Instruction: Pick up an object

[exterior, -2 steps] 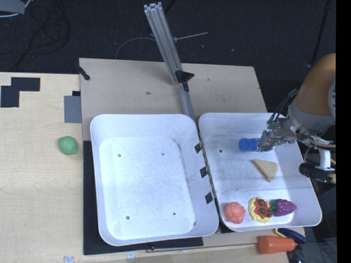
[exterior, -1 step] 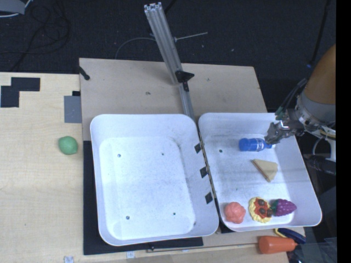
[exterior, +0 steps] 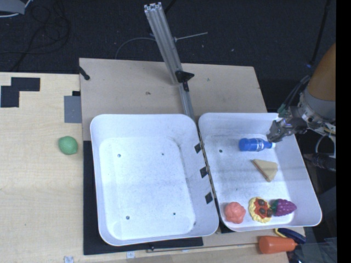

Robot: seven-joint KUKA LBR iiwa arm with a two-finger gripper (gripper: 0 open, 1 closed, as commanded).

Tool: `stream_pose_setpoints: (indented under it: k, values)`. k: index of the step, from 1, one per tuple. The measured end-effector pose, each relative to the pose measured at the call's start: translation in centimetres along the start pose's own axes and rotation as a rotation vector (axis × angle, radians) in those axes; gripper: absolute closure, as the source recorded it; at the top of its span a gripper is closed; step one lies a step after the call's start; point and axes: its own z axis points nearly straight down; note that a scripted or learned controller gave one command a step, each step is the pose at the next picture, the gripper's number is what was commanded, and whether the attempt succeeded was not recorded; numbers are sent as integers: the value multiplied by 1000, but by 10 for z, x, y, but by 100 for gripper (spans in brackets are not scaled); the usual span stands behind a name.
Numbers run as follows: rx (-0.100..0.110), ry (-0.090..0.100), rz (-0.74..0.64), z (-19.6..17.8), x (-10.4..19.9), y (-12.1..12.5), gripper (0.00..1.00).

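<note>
From left: a green ball point(exterior: 68, 145) sits on the desk point(exterior: 33, 174); the left bin point(exterior: 104, 127) waits beside the right bin point(exterior: 307, 201), where we find a blue bottle point(exterior: 254, 144) lying untouched. Nothing is lifted yet. The gripper point(exterior: 276, 131) hovers at the bottle's cap; we cannot tell its opening.

At the right of the frame the gripper point(exterior: 276, 131) hangs over the right bin point(exterior: 307, 201), just beside the cap end of a blue bottle point(exterior: 253, 144) lying on its side. Below the bottle lies a tan wedge point(exterior: 266, 169); along the bin's lower edge sit a pink ball point(exterior: 235, 212), a yellow-red toy point(exterior: 259, 209) and purple grapes point(exterior: 283, 206). A green ball point(exterior: 68, 145) rests on the worktop point(exterior: 38, 190) at left.
</note>
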Motion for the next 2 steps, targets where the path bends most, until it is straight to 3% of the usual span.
stream_pose_setpoints:
  k: [2]
  values:
    - [-1, 1, -4, -7, 103, -32, 100]
